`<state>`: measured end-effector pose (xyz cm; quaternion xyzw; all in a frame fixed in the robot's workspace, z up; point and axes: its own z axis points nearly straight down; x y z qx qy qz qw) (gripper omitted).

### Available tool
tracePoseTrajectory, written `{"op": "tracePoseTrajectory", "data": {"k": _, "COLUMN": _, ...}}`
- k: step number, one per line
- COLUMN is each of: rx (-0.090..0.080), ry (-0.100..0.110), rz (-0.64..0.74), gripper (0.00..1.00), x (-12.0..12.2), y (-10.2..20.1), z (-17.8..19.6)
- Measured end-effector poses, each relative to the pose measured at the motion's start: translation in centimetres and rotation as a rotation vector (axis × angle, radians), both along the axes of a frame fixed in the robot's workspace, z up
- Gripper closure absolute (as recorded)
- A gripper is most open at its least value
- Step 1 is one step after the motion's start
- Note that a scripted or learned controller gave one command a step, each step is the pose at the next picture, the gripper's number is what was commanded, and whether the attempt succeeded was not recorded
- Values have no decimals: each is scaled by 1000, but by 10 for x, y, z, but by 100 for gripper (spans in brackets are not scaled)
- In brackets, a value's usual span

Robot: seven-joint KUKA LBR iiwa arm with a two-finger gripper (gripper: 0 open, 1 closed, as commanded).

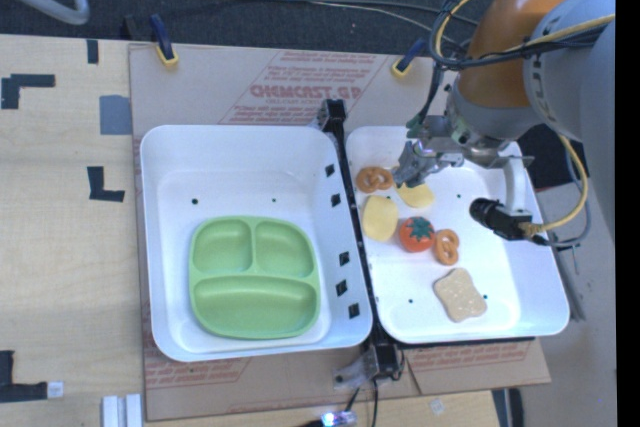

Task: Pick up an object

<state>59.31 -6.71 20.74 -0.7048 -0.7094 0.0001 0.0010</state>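
Note:
The right bin [520, 310] holds a brown pretzel [375, 179], two pale yellow pieces [380, 217] [418, 197], a red tomato [417, 234], a small orange pretzel [446, 246] and a slice of toast [460, 295]. My gripper [412, 171] hangs low over the bin's back left part, between the brown pretzel and the upper yellow piece. Its tips sit close to both, and I cannot make out anything held between them.
The left bin [165, 165] holds a green divided plate [254, 277]. A black divider strip [345, 215] runs between the bins. The arm's orange band [510, 35] and cables loom over the right bin's back right corner. Blue-yellow clamps [162, 43] sit at the board's back edge.

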Motion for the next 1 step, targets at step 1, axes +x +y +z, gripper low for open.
{"op": "tracePoseTrajectory", "data": {"k": 1, "rx": 1, "ry": -1, "rz": 1, "gripper": 100, "x": 0, "y": 54, "z": 6}}
